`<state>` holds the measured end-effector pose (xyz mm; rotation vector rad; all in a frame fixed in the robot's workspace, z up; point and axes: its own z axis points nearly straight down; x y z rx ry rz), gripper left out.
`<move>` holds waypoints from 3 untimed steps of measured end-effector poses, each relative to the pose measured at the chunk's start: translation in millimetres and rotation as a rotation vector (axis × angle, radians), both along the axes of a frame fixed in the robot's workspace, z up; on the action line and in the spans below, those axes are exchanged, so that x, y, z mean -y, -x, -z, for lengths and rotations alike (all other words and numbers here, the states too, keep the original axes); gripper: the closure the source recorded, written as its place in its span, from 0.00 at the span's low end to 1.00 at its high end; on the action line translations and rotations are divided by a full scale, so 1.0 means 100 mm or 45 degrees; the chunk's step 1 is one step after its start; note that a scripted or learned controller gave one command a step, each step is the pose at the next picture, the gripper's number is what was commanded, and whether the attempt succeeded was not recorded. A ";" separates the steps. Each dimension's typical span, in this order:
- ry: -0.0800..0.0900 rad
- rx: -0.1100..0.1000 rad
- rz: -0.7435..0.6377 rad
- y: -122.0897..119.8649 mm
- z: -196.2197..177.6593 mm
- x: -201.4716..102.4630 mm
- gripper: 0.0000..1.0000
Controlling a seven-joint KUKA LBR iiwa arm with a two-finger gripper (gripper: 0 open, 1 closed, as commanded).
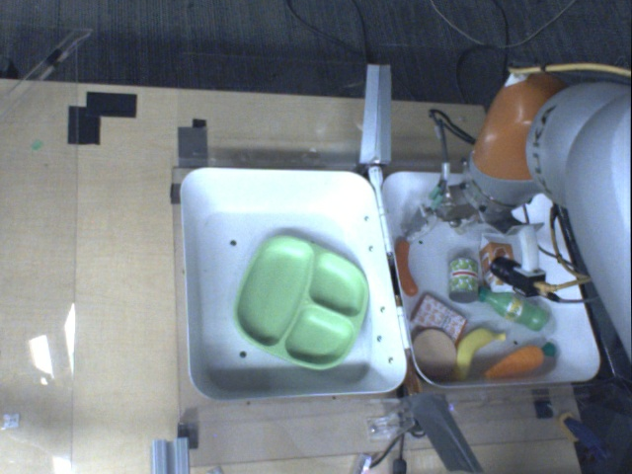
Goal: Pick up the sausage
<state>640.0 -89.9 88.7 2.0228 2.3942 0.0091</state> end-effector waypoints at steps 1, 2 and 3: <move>0.005 0.010 -0.308 0.74 -0.02 -0.02 0.00; 0.003 0.001 -0.380 0.44 -0.99 -0.65 0.00; 0.001 -0.004 -0.382 1.39 -0.97 -0.82 0.00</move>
